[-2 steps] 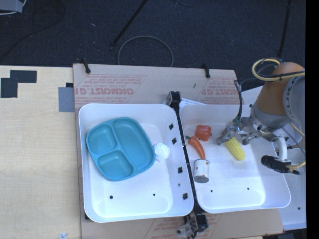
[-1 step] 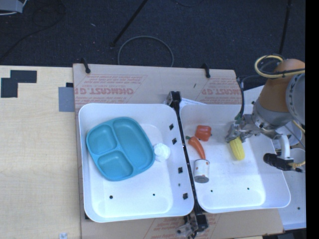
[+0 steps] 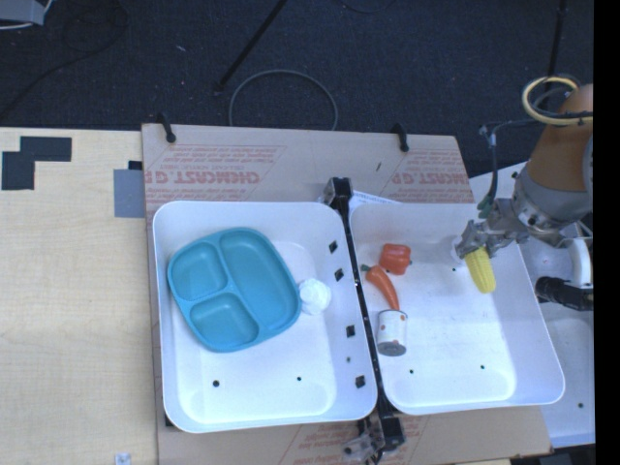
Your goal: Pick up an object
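Observation:
My gripper (image 3: 481,242) is over the upper right part of the right bin (image 3: 523,386). It is shut on the upper end of a yellow corn cob (image 3: 480,270), which points down and slightly right from the fingers. To the left in the same bin lie a red pepper (image 3: 394,258) and an orange carrot (image 3: 382,286). A small grey can (image 3: 390,332) stands below them, close to the divider.
The left bin (image 3: 252,395) holds a blue divided plate (image 3: 232,287) and a small white ball (image 3: 314,295) near its right wall. A black clamp bar (image 3: 354,308) runs between the bins. Cables and black fittings (image 3: 567,294) sit beyond the right bin's right rim.

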You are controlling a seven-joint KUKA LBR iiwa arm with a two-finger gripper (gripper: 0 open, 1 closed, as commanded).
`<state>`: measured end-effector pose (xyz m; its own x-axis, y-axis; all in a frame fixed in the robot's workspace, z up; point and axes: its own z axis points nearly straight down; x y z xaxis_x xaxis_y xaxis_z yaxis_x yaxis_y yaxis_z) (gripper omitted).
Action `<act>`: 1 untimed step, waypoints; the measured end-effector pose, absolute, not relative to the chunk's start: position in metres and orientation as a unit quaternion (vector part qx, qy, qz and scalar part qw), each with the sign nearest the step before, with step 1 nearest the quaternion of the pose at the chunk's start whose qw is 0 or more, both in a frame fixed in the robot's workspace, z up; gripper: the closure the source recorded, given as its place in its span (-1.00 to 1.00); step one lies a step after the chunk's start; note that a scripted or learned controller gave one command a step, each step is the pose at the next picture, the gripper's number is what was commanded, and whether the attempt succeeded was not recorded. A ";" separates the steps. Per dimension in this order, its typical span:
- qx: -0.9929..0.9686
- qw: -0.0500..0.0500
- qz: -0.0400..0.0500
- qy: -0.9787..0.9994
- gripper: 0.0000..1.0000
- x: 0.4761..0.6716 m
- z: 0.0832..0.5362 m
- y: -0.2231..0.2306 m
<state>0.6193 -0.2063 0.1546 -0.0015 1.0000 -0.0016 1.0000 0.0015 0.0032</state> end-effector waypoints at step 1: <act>0.706 0.002 0.001 0.708 1.00 0.623 0.218 -0.204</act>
<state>0.6232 -0.2040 0.2180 -0.0021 1.0000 -0.0014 1.0000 0.0021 0.0045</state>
